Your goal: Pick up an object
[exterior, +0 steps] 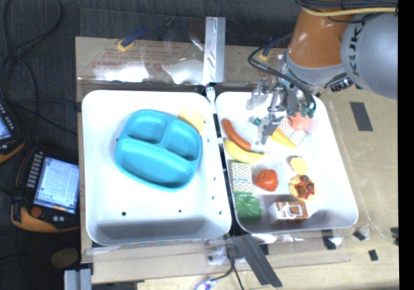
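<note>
Yellow banana and red sausage lie touching along the right bin's left wall, so my pincer, hanging over that bin's far end with fingers seemingly parted and nothing between them, could nudge both and grasp neither.

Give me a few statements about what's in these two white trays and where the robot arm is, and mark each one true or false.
1. The blue divided plate lies in the left bin. True.
2. The gripper hangs over the left bin. False: it is above the right bin, near its far end.
3. The tomato lies in the right bin. True.
4. The banana rests on the blue plate. False: it is in the right bin, beside the hot dog.
5. A green item sits near the right bin's front edge. True.
</note>
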Available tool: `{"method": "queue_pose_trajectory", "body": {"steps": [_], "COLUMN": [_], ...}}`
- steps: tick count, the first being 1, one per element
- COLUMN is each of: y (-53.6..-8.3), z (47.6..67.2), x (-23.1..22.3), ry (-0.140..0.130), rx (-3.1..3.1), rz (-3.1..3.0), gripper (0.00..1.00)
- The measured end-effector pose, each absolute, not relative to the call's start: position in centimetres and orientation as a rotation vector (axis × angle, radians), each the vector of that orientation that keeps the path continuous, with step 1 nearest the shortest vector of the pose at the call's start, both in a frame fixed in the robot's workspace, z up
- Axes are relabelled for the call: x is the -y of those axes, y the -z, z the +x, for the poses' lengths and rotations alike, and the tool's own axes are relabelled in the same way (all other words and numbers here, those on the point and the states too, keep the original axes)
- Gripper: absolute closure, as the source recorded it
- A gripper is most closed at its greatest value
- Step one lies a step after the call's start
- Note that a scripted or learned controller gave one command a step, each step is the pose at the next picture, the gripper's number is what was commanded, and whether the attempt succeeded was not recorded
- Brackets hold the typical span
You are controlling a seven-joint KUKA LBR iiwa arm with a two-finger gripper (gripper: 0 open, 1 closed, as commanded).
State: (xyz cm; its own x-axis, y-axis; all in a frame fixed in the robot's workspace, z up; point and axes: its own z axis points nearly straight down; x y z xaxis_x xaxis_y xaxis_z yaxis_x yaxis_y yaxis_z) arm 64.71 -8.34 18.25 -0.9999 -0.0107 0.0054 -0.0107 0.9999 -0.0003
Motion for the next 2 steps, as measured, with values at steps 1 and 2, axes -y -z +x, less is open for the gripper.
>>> {"method": "queue_pose_trajectory", "body": {"steps": [1, 2], "y": [-10.9, -8.9], "z": [53.8, 58.8], "x": [10.7, 18.9], "ry": [0.0, 0.003], "rx": [3.132, 3.143], "rz": [0.058, -0.168], "gripper": [0.0, 0.0]}}
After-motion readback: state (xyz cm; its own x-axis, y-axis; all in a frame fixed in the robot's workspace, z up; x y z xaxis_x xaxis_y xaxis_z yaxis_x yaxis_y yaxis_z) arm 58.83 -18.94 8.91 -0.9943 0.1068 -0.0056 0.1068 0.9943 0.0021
